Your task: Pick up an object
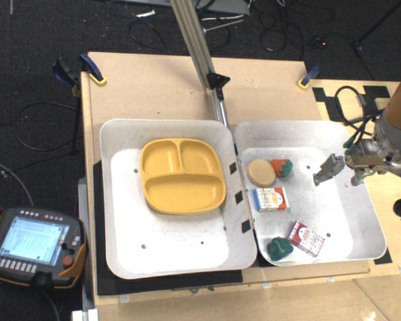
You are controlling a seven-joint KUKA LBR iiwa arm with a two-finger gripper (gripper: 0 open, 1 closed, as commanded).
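Over the right bin, toward its three o'clock edge, my gripper hangs with fingers spread, nothing between them. Nearest pick is the small carton at bin centre, lying at about eight o'clock from me, well apart. It looks light, stiff-sided, likely crushable; grip across its short sides.

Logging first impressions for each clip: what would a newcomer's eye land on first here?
The yellow plastic divided plate lies alone in the left white bin, the brightest thing in view. In the right white bin lie small items: a round tan disc, a small red-and-white carton and a dark green lump. The grey gripper hangs above that bin's right part, holding nothing.
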